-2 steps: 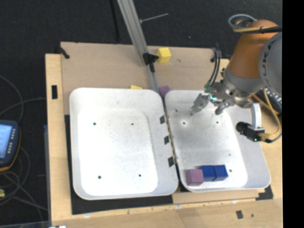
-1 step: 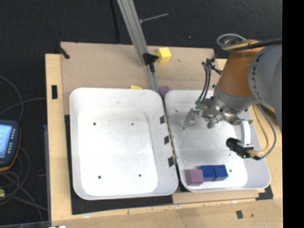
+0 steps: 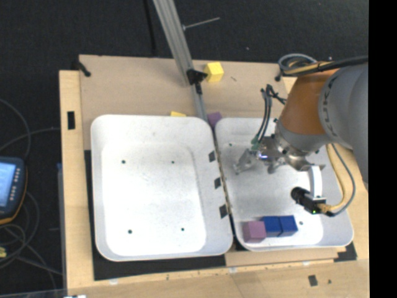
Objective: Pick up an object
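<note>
Blue block (image 3: 279, 225) — boxy, beside purple cube (image 3: 254, 230) — hand (image 3: 249, 160) above, fingers apart, empty.

Yellow block (image 3: 214, 71) on the bench (image 3: 136, 85) behind the bins, beside a slanted metal rail (image 3: 173, 30); handheld screen (image 3: 10, 188) far left.

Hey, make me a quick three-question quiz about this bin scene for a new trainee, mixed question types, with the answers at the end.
1. True or false: the blue block lies in the left bin.
2. Multiple choice: what sits right beside the blue block? A) a purple block B) a green ball C) a red cup
3. Fill in: the yellow block rests on the bench, beyond the bins' far ____.

Key
1. False; it lies in the right bin, near its front edge.
2. A, the purple block.
3. Edge.
</note>
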Controlling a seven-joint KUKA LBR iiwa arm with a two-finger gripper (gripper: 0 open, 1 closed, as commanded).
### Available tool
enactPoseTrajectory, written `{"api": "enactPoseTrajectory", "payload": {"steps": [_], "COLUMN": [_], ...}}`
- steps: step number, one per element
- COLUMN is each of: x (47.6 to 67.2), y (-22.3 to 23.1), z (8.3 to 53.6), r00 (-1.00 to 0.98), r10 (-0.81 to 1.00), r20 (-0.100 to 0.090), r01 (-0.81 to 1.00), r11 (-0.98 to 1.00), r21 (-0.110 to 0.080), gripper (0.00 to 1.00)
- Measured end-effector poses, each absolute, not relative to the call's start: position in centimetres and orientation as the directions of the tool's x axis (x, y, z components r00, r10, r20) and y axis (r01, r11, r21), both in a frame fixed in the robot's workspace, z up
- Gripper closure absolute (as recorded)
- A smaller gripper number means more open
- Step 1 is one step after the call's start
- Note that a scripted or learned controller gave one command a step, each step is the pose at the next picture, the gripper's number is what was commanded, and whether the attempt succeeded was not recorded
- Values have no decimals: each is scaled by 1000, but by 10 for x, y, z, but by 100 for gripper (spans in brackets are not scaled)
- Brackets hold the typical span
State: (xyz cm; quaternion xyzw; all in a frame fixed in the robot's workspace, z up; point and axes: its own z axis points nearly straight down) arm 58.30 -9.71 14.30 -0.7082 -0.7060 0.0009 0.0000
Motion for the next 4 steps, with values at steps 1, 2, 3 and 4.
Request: {"api": "enactPoseTrajectory", "payload": {"steps": [1,2,3,4], "x": [618,589,575,549], "y": [-57,-12,-59,-116], "z": [197,197,197,98], "r00": [-3,-6,5,2], "r10": [1000,1000,1000,1000], "r20": [-2,1,-3,-1], "r01": [1000,1000,1000,1000], "r11": [3,6,-5,-2], "r21": [1,0,1,3], "gripper": [0,0,0,0]}}
